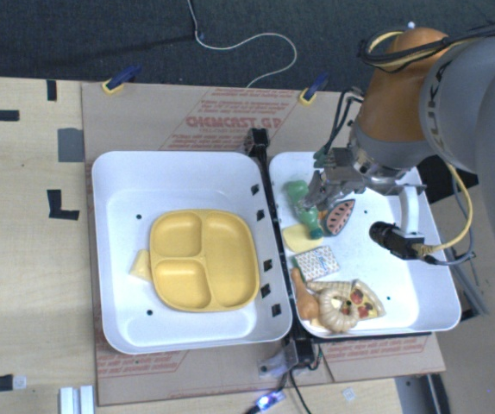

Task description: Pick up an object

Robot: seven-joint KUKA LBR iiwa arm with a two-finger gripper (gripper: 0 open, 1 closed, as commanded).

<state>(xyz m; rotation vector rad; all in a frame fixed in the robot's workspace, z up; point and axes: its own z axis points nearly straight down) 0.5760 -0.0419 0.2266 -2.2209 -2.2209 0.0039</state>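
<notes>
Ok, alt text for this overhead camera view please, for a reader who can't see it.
A grey and orange robot arm's gripper hangs low in the right bin, by a green toy and a watermelon slice. The left bin holds a yellow divided plate.

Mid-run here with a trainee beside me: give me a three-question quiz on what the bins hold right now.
1. True or false: the yellow divided plate lies in the right bin.
2. Which item sits nearest the gripper?
A. the pizza slice
B. the watermelon slice
C. the yellow divided plate
3. Fill in: the pizza slice lies near the right bin's ____ edge in the camera view.

Key:
1. False; it lies in the left bin.
2. B
3. lower
</notes>
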